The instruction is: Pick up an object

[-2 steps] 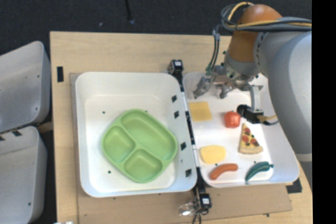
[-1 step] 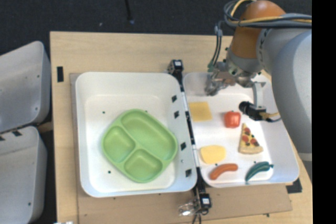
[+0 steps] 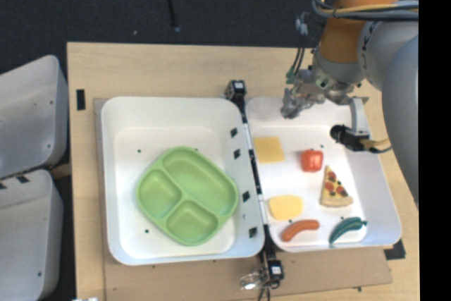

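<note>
A wooden table carries two shallow white bins side by side. The left bin holds a green divided plate. The right bin holds six small toy foods, set apart from one another: a yellow square cheese slice, a red pepper, a pizza wedge, a rounded yellow piece, a red sausage and a dark green pod.

The grey arm reaches in from the right, and its tool hangs over the far edge of the right bin, above the cheese slice. I cannot tell how far it is open; nothing is visibly held.

These toys look light, stiff and smooth, likely slippery. The flat slices offer little to grip; the plump pepper, taken across its middle, seems the easiest hold.
</note>
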### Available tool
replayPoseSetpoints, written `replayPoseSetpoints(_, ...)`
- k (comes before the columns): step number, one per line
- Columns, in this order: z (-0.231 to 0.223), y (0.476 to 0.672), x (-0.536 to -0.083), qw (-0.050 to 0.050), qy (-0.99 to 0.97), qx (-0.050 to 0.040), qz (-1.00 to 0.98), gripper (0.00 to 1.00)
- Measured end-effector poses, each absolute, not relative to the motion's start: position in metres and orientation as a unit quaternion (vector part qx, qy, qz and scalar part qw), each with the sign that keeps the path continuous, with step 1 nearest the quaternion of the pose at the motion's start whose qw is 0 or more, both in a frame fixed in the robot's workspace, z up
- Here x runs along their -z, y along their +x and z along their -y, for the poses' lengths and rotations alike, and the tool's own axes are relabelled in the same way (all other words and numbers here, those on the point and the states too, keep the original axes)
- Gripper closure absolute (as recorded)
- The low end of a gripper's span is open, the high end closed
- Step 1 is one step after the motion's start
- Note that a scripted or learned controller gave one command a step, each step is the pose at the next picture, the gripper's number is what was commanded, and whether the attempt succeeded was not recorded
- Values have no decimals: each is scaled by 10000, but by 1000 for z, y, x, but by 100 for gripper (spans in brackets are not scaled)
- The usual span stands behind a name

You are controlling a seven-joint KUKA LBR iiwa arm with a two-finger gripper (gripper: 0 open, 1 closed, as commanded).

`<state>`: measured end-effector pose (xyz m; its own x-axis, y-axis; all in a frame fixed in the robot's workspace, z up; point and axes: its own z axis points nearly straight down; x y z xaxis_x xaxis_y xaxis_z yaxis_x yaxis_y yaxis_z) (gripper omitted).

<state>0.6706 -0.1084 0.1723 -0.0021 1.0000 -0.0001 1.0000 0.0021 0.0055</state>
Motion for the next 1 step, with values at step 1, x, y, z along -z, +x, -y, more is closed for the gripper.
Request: replayPoseSetpoints(1, 109, 674, -217, 26, 7062, -19, -7080, 100)
